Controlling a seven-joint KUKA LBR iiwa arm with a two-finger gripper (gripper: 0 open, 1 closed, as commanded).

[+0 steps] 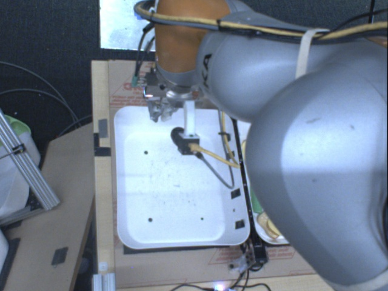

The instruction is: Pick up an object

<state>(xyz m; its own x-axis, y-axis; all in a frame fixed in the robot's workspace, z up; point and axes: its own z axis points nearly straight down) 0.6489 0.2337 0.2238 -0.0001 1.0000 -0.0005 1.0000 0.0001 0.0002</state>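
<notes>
The claw (159, 111) hangs low over the far edge of the left bin (119, 174), just under the orange band (182, 29), pointing down at the bin's back wall. From this slant I cannot tell whether it is released or clenched, and nothing can be made out in its grip. Below and in front of it the bin's white floor carries a few small dark specks (146, 153), too small to say what they are.

Further out, the grey arm (303, 114) sweeps in from the right and covers nearly all of the right bin (262, 237). In the strip that peeks out beneath it lie a yellow thing (271, 228) and, just beyond it, a green thing (257, 204), both well apart from the claw. These look like the likeliest things to pick.

Too little of either shows for a firm call. The yellow one seems small, curved and smooth, so probably light and a bit slippery. A hold across its narrow middle should serve better than one at a tapering end. The bench (103, 162) surrounds both bins
</notes>
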